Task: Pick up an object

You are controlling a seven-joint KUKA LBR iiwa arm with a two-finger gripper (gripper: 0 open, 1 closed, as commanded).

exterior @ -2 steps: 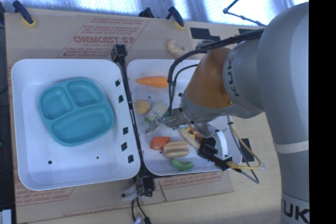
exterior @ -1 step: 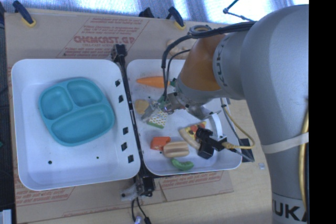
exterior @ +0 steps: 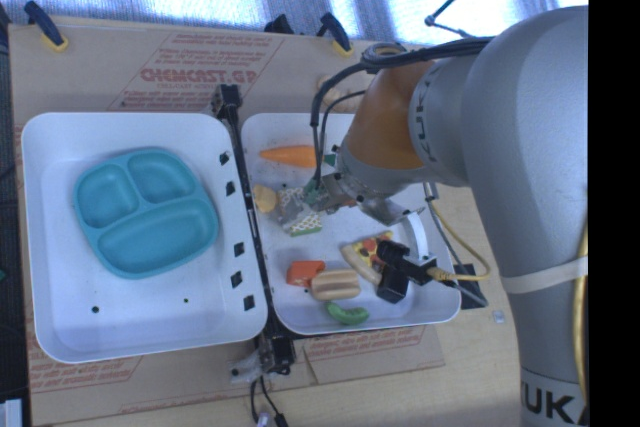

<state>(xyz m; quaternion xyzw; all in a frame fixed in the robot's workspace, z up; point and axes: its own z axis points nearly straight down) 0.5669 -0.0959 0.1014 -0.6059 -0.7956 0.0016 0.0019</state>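
Objects lay scattered in the right bin [exterior: 440, 307]: an orange carrot [exterior: 288, 155] near its far wall, a small yellow piece [exterior: 265, 199] by the divider, a patterned grey-green item [exterior: 298, 213] near the middle, a red-orange block [exterior: 305, 272], a hot-dog bun [exterior: 335, 286], a green piece [exterior: 348, 314] at the near wall, and a slice-shaped toy [exterior: 362, 255] with red and yellow on it.

The arm [exterior: 520, 135] reached in from the right, its wide grey body crossing the right side of the view and its orange band [exterior: 390, 120] sitting over the far half of the right bin. The wrist bent down and leftward towards the bin's middle, with black cables looping over it. The pincer [exterior: 318, 195] hung low over the middle of the bin, just beside the patterned grey-green item and possibly touching it; whether contact was made could not be told. Whether the pincer was spread or pressed together could not be told either, for the wrist hid it. The carrot lay just beyond the pincer, the yellow piece just to its left, and the red-orange block, bun and green piece nearer the camera, apart from it.

The left bin [exterior: 60, 315] held a blue divided plate [exterior: 146, 211]. Both bins sat on the cardboard-covered bench [exterior: 150, 65].
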